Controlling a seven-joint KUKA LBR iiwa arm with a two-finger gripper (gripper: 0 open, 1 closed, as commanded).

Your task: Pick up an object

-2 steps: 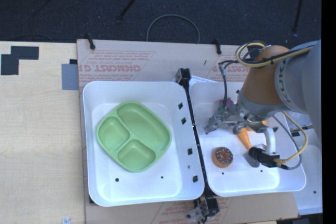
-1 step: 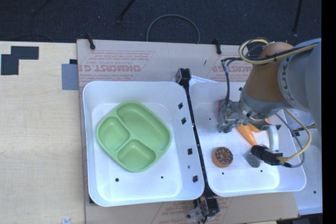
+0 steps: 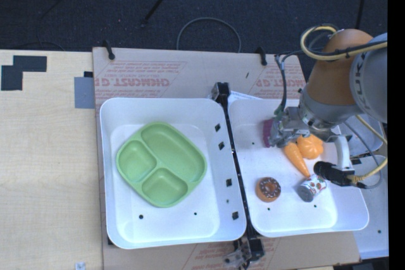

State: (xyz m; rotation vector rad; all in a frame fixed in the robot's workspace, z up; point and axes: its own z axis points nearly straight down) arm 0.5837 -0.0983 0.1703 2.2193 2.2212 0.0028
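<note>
Clearly nothing is lifted yet — the jaws (image 3: 292,133) hang low by the right bin's (image 3: 354,224) far edge, just beside the carrot (image 3: 296,157); open or closed, I cannot tell. The grasp remains.

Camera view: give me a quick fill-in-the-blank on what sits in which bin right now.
1. The green divided plate lies in the ____ bin.
2. The doughnut lies in the ____ bin.
3. The plate has ____ compartments.
4. The carrot is coloured ____.

Missing words: left; right; three; orange
</note>
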